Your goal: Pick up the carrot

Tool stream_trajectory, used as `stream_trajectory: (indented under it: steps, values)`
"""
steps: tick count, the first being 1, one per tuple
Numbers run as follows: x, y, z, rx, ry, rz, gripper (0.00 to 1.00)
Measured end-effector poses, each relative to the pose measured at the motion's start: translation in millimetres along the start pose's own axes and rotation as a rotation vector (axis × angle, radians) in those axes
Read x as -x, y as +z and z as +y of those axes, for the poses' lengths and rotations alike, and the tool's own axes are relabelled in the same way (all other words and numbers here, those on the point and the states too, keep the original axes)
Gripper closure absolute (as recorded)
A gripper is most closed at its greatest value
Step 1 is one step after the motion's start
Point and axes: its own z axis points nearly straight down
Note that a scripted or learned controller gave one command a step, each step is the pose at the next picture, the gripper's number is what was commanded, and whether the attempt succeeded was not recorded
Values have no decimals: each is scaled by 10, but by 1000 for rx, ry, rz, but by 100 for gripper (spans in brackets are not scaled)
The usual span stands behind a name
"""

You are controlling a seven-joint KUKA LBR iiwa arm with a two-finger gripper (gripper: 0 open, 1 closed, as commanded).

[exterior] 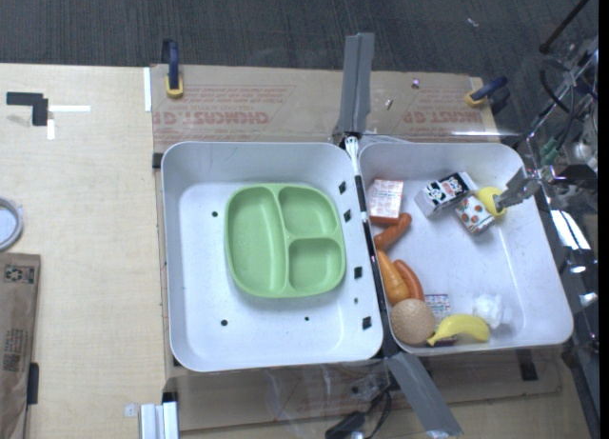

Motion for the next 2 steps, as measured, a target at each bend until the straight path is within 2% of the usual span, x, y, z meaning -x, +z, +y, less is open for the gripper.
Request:
stream_trajectory:
  steps: [1,2]
  values:
    - [-534,1806,-3,0,210,1,0]
    - [-132,1849,1070,-27,394,-2,0]
